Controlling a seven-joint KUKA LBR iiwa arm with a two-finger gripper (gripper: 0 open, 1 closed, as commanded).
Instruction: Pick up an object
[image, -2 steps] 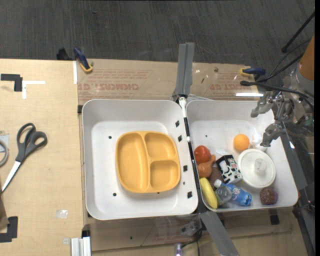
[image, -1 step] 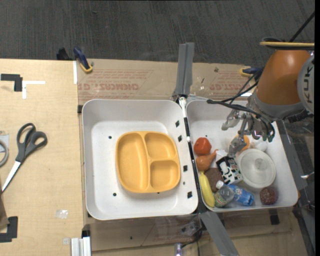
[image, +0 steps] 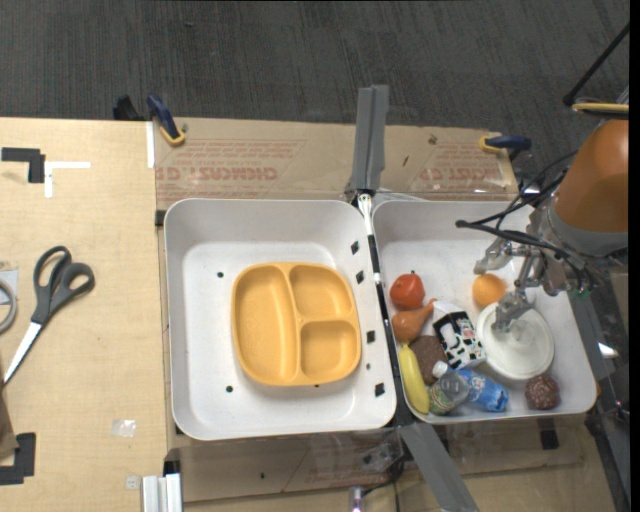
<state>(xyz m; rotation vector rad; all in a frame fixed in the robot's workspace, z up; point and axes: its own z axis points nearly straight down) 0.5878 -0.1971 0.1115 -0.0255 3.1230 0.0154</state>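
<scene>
Because the pickable clutter is crowded into the right bin (image: 575, 310), the gripper (image: 512, 290) hangs there above the white dish (image: 520, 345), beside the orange (image: 488, 290); fingers apart, holding nothing; the left bin's yellow tray (image: 296, 323) sits alone.

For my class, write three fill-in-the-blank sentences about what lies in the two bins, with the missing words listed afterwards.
1. The yellow divided plate lies in the ____ bin.
2. The banana lies along the right bin's ____ wall.
3. The plate has ____ compartments.
4. The gripper hangs over the ____ bin.

Missing words: left; left; three; right
</scene>
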